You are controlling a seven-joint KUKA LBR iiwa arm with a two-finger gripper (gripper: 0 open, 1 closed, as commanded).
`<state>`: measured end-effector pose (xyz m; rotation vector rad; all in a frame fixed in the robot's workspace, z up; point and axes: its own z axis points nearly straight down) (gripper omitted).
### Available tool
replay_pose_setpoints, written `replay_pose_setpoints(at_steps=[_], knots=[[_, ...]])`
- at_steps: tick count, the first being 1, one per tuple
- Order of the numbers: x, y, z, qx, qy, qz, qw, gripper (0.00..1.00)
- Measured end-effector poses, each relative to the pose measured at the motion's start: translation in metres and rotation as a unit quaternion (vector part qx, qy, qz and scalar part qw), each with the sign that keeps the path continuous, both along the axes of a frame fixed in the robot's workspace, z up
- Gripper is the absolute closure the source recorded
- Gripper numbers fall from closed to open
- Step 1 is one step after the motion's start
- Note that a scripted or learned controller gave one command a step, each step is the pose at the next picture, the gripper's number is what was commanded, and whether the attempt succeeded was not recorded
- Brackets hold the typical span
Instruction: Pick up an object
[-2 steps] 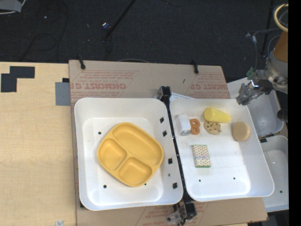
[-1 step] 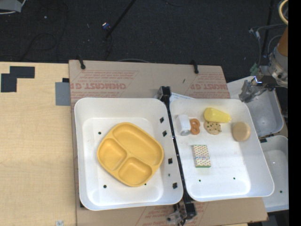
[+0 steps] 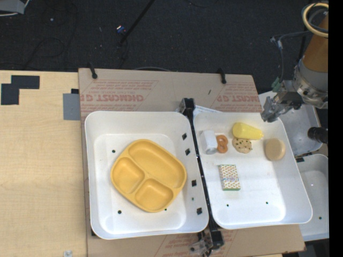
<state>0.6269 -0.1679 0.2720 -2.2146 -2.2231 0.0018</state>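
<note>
Gripper (image 3: 273, 111), hovering at the right bin's (image 3: 268, 213) one o'clock corner, leaves us unsure of its spread; we judge the yellow wedge (image 3: 247, 131) near twelve o'clock light, stiff, slick, best pinched across its narrow sides

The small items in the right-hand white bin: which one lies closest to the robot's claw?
The yellow wedge-shaped block, at the bin's far edge. It lies just down-left of the gripper; the round tan disc sits a little farther off, and the speckled cookie farther still.
</note>
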Motion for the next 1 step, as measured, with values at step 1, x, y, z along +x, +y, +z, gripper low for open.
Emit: replay_pose_setpoints(at_steps=[1], knots=[[-0.0266, 0.0527, -0.0006, 0.0002, 0.001, 0.000, 1.0000, 1.00]])
